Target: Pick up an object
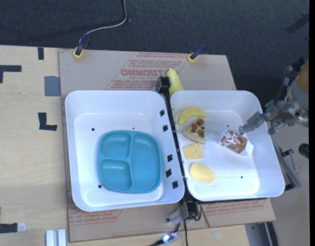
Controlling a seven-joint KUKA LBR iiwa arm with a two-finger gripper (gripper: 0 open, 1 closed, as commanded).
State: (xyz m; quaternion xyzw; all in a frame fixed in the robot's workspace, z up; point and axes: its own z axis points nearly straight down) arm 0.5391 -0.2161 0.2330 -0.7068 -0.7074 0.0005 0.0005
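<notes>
We cannot tell the gripper (259,121) state; beside the packet (233,141), it may nudge it away.

Arm (301,94) cut off at right edge; pincer (260,121) blurred, finger state unclear.

Wooden bench (24,152) bears cardboard sheet (142,68) under two white bins (75,106).

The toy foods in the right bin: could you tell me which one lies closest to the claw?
The red-and-white packet, alone toward the bin's right side just below the claw. The banana, pizza slice, cheese square and yellow lump cluster by the left wall.
</notes>
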